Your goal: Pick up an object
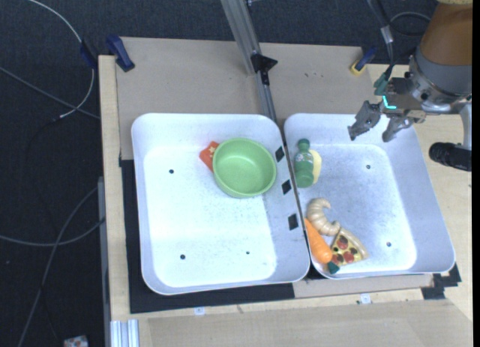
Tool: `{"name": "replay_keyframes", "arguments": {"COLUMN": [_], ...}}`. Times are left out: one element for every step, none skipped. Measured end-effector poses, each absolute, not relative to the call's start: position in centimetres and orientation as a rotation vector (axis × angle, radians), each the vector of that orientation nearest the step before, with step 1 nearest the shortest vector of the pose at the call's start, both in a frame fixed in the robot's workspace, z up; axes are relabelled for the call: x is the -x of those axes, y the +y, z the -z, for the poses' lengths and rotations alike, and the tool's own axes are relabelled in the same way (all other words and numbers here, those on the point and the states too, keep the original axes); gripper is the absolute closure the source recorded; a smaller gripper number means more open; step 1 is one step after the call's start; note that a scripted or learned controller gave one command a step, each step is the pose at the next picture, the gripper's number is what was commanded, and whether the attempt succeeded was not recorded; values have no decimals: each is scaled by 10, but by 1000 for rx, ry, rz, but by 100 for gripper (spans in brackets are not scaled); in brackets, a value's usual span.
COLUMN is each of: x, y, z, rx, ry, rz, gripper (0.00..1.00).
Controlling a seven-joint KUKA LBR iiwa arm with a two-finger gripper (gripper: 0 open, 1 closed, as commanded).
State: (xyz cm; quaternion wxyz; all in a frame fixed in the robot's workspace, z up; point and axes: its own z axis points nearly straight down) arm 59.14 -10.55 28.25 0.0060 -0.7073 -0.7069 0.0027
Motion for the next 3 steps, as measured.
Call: {"name": "replay_keyframes", "arguments": {"x": [-592, -584, -583], "y": [-106, -113, -114], "z": [-285, -231, -166], "rx": [2216, 2213, 2211], "ry": [-2216, -2209, -2207], "rz": [-3, -13, -15], "gripper": [0, 0, 0]}}
